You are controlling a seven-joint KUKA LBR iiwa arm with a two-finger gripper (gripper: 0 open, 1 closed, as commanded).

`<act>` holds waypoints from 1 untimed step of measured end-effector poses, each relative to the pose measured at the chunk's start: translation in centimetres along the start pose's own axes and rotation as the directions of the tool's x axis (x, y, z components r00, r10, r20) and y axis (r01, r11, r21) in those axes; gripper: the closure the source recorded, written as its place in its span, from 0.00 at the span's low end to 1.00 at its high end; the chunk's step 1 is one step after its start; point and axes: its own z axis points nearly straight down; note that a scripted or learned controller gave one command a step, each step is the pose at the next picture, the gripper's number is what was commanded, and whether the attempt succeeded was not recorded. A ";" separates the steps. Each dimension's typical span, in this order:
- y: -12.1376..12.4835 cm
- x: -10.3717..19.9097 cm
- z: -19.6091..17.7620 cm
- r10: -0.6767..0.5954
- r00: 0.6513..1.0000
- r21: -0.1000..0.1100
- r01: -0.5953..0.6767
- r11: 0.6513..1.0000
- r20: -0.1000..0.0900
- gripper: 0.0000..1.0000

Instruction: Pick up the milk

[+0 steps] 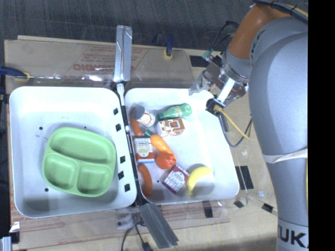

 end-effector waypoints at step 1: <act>-1.1 -0.6 -1.0 -0.404 0.915 0.001 0.404 0.915 0.000 0.00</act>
